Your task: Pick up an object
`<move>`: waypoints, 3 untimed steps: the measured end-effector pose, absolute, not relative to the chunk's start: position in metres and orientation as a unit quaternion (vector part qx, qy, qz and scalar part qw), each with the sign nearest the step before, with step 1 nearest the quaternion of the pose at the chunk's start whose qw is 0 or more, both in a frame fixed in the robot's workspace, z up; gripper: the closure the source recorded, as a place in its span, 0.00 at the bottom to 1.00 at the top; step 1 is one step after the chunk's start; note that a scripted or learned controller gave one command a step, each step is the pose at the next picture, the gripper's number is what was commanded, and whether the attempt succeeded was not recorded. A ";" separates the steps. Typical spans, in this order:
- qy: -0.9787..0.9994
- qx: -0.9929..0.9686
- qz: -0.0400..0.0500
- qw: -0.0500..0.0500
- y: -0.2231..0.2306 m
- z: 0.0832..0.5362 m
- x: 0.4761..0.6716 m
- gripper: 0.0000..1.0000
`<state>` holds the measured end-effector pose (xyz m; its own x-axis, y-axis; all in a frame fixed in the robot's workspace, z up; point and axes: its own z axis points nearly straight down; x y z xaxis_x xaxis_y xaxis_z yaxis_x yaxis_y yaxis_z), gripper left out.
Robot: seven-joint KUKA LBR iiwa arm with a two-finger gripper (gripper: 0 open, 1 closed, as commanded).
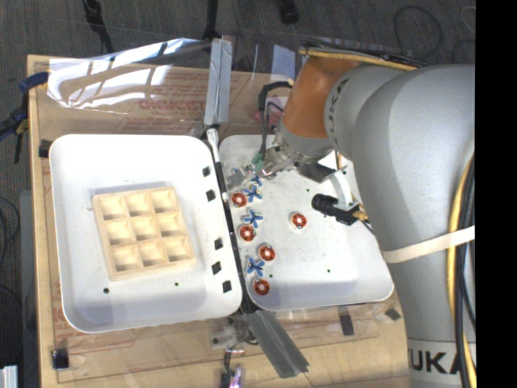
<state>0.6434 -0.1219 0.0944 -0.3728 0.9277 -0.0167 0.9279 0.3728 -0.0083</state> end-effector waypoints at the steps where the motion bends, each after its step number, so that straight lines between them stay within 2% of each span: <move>1: 0.831 0.556 -0.004 0.003 -0.116 0.105 0.645 1.00; 2: 0.830 0.558 -0.006 0.005 -0.119 0.106 0.645 0.00; 3: 0.834 0.551 0.001 0.019 -0.117 0.106 0.637 0.00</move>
